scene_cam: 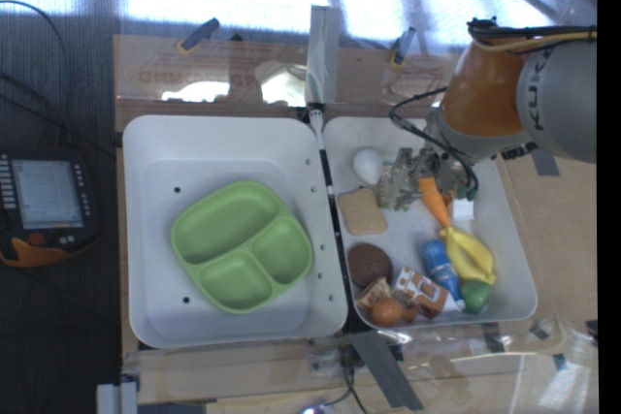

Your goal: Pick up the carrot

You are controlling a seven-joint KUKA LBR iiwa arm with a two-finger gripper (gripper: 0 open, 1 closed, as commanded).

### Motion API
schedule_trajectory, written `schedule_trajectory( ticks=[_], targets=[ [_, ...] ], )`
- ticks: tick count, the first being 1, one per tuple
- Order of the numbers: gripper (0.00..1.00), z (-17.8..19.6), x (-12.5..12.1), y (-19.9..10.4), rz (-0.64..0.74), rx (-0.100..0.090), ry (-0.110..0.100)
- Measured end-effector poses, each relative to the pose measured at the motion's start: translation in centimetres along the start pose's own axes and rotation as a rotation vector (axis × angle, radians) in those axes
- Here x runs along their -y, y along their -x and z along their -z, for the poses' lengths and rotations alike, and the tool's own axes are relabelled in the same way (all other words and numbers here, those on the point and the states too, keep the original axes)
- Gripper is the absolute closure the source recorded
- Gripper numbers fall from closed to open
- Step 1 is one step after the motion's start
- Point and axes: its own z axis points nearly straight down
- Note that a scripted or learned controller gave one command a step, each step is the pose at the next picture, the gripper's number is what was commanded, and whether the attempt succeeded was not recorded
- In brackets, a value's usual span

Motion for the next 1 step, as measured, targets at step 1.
schedule_trajectory(
  ticks=[1],
  targets=[
    [1.00, 11.19, -2.02, -8.59, 0.127, -0.035, 0.011]
  ],
)
